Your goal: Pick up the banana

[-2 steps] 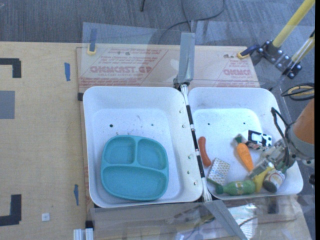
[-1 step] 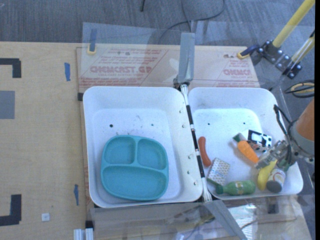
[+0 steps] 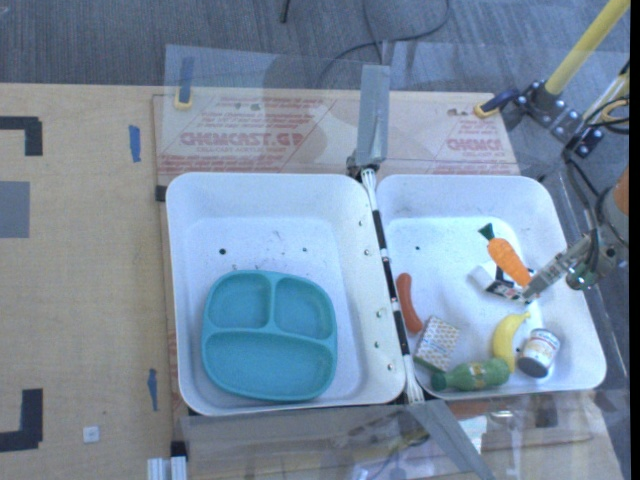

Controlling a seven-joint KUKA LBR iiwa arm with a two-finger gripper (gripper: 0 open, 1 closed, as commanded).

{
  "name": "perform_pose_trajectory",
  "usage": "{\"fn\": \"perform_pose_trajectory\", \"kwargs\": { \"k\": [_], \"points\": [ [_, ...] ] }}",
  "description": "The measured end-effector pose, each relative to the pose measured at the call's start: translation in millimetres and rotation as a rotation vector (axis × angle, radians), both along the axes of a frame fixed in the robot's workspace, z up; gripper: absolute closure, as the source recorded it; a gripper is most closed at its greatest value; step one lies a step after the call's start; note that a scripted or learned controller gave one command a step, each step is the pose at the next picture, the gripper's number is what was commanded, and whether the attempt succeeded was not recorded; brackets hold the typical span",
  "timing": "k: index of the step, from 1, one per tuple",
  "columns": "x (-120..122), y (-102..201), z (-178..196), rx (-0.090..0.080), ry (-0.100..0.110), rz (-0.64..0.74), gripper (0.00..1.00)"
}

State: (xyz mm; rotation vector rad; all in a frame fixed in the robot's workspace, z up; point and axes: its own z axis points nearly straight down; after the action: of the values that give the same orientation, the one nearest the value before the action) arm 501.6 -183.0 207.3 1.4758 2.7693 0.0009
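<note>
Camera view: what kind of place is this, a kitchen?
Probably a robot lab, not a kitchen: two white bins taped to a bench, toy food like a banana, and a claw reaching in.

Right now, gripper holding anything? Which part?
Nothing seen held. The gripper is beside the carrot, above the banana; no item shows between its fingers.

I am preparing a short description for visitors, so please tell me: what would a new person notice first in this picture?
The eye goes first to the big teal divided plate, alone in the left bin. Next comes the colourful clutter in the right bin: a carrot, a sausage, a yellow banana beside a small can and a green bottle. The gripper reaches in from the right, just above the banana.
</note>
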Motion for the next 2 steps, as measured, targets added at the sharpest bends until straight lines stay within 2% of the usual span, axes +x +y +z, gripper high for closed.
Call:
{"fn": "perform_pose_trajectory", "kwargs": {
  "k": [1, 2],
  "points": [
    [-0.1, -0.2, 0.1, 0.000, 0.000, -0.001, 0.00],
    [-12.3, 36.9, -118.1, -0.003, -0.009, 0.208, 0.00]
  ]
}}
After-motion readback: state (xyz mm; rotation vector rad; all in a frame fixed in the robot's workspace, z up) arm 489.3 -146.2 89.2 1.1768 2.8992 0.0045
